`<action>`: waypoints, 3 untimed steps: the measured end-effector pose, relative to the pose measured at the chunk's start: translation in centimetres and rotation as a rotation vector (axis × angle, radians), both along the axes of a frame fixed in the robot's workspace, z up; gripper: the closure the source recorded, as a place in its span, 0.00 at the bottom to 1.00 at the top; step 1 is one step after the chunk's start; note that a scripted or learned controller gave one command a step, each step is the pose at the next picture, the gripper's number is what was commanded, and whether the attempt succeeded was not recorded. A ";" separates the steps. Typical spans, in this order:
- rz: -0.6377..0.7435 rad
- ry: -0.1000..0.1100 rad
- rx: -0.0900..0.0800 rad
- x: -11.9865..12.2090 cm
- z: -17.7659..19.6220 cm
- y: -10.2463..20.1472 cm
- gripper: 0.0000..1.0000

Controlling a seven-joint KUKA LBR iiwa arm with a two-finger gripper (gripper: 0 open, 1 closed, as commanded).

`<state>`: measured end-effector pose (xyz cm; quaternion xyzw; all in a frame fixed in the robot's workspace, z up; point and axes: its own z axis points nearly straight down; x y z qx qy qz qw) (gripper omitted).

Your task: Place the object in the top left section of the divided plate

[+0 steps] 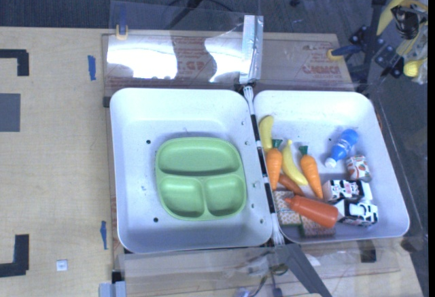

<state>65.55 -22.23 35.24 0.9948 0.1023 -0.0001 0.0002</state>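
Divided plate (159, 183) lies flat in the left bin (136, 126), nothing on it. The object is judged to be among the heaped toys in the right bin (319, 112), carrot (273, 165) touching banana (292, 163). Pincer state and offsets from it cannot be told. An isolated piece should be chosen; bin walls crowd approach.

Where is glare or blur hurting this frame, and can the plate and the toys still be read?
Camera view: strong glare washes out the clear panel behind the bins; the green divided plate is evenly lit with its three sections distinct; the toys in the right bin are soft and crowded, so the carrots and blue bottle read, but the small printed pieces stay unclear.
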 end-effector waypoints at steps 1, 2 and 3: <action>0.196 0.004 0.004 -1.3 -7.8 3.2 1.00; 0.001 0.000 0.000 -0.1 0.7 0.2 1.00; 0.143 0.003 0.003 -0.2 -8.4 0.1 1.00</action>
